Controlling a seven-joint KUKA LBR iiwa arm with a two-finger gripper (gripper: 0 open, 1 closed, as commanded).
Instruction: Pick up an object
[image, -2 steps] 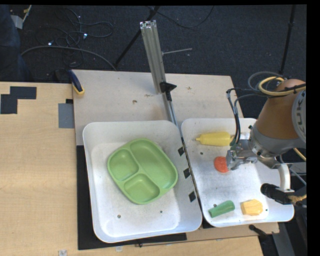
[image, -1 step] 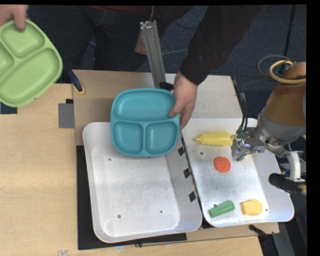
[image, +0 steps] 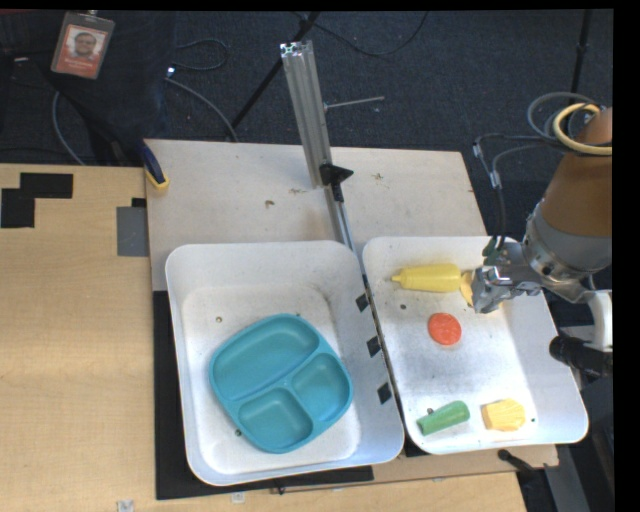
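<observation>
Hovering at the right of the frame, the claw (image: 481, 291) touches the right end of the yellow object (image: 428, 278); whether it is apart or together I cannot tell. Below lies the red-orange round piece (image: 445, 329), open floor around it. The green piece (image: 443, 417) and yellow block (image: 504, 414) sit near the right bin's (image: 566, 420) lower edge. The teal tray (image: 281, 381) fills the left bin (image: 190, 300).

We see our claw (image: 482, 290) low in the right bin (image: 560, 420), touching the yellow corn's (image: 428, 278) right end. An orange disc (image: 445, 329) lies just below; a teal divided tray (image: 281, 382) fills the left bin (image: 190, 300).
</observation>
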